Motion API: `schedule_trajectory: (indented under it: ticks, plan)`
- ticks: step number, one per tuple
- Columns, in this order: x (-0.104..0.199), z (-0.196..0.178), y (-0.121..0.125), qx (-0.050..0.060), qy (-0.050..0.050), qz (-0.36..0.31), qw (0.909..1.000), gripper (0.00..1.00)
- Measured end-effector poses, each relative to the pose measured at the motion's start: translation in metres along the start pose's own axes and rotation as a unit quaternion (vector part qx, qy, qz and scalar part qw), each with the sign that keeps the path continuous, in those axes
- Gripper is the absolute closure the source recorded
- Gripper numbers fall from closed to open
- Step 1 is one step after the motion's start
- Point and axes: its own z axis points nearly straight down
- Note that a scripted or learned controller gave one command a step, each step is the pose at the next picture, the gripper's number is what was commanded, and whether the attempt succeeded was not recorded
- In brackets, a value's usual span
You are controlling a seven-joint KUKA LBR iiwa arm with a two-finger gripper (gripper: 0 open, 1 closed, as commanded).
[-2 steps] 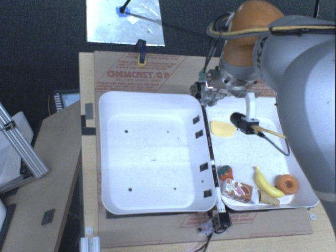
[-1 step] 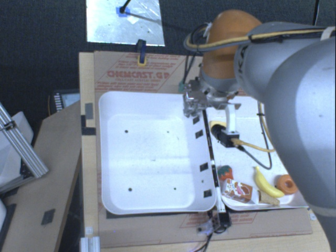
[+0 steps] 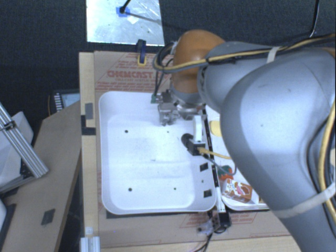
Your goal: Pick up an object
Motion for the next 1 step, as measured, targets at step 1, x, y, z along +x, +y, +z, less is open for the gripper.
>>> schedule_trajectory:
  ticks: [1]
  plan:
    - [0.0815,-0.1627,0.0159,-0.012,0.004,-0.003,0.9999,1.0]
